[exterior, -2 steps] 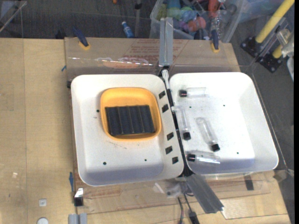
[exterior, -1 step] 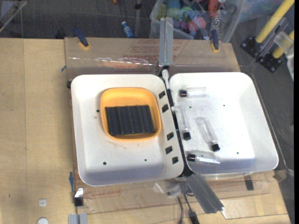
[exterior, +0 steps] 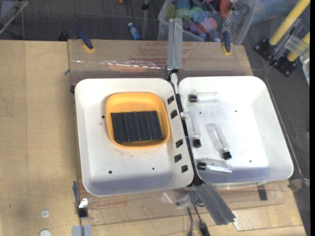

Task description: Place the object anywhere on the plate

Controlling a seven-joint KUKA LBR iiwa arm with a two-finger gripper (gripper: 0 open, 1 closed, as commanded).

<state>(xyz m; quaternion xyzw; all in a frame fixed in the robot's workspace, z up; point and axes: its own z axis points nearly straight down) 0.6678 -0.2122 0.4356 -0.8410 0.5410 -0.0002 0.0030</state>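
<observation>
Rig hardware: left-hand white bin (exterior: 91, 146), right-hand white bin (exterior: 261, 132), grey metal bar (exterior: 173, 43) between.

The arm's pose at this moment cannot be told, nor the bearing of its wrist, nor the state of its grip.
</observation>
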